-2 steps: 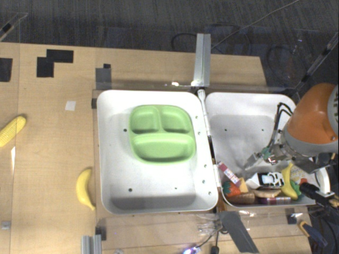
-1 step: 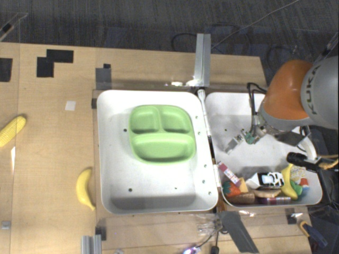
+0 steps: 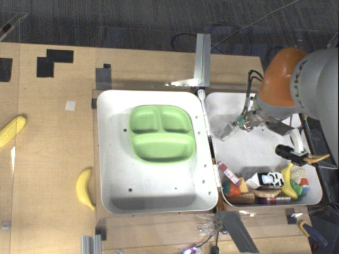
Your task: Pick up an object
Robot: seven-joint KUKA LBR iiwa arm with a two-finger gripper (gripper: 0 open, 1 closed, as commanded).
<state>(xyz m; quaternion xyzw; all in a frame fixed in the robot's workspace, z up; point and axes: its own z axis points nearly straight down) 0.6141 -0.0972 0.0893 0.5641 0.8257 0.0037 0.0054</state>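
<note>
My gripper point(image 3: 229, 130) hangs low over the far left part of the right bin point(image 3: 265, 142), pointing toward the wall between the two bins. Nothing shows between its tips. Along the near edge of that bin lies a row of small objects: a red and white packet point(image 3: 229, 172), an orange piece point(image 3: 241, 185), a brown item point(image 3: 244, 198), a white and black toy point(image 3: 271, 180) and a yellow banana-shaped piece point(image 3: 290, 187). They sit well toward the near side of the gripper, apart from it.
The left bin point(image 3: 114, 142) holds a green divided plate point(image 3: 161, 132). On the bench left of the bins lie a yellow banana point(image 3: 85, 188) and a corn cob point(image 3: 11, 131). A metal post point(image 3: 203, 60) stands behind the bins' divider.
</note>
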